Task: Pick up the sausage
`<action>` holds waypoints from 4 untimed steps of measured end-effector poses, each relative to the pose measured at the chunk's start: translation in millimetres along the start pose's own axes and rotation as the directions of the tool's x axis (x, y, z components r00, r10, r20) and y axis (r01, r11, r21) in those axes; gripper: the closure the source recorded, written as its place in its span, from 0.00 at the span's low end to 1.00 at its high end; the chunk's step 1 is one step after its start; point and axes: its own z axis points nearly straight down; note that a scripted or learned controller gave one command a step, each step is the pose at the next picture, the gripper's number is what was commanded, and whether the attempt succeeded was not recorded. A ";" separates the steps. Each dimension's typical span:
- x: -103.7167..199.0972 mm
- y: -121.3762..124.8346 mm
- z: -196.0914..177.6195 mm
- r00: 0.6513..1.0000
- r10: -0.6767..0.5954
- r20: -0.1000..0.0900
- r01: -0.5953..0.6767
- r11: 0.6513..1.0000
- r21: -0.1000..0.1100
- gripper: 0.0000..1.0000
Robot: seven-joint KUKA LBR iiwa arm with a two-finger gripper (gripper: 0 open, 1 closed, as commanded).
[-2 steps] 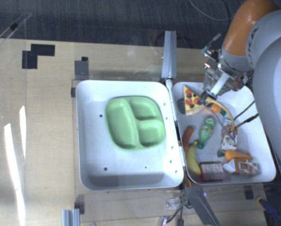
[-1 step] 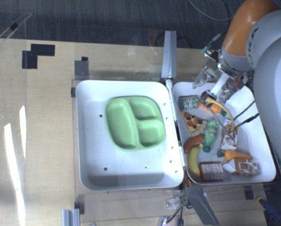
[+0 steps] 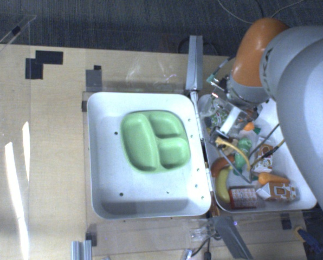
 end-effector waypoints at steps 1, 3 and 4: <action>0.0 0.0 0.0 1.000 0.000 0.000 0.000 1.000 0.000 0.00; 116.0 -17.9 -0.9 0.997 -0.074 -0.001 0.074 0.997 -0.001 0.00; 122.8 -46.1 71.9 0.991 -0.136 -0.014 0.136 0.991 -0.015 0.00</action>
